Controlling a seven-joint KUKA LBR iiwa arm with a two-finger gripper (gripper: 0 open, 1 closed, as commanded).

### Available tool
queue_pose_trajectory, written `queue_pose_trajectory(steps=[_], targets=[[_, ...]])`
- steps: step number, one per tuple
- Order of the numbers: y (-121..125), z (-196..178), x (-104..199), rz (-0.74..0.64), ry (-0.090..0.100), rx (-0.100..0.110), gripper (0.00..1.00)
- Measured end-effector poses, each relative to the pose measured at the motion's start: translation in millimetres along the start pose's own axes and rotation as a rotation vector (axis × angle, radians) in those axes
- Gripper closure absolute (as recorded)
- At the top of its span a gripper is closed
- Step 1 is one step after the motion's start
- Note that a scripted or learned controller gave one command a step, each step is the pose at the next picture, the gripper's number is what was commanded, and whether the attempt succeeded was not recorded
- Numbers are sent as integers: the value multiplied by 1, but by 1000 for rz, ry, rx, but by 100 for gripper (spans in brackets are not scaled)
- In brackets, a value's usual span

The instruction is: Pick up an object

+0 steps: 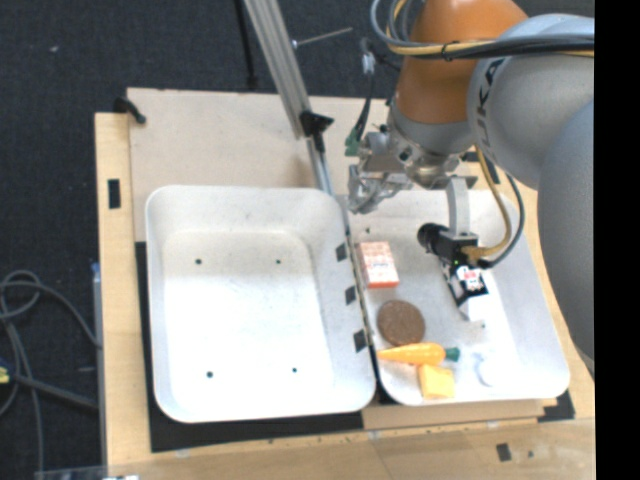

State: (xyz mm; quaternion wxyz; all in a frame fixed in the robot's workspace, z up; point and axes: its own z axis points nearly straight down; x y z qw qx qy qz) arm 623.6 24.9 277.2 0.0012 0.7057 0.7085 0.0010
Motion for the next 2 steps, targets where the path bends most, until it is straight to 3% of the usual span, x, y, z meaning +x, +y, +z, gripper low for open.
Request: queue_pose_trajectory(steps=[1, 2], targets=[[15, 5, 43, 1, 0, 1, 100], [15, 4, 41, 0, -3, 1, 0]])
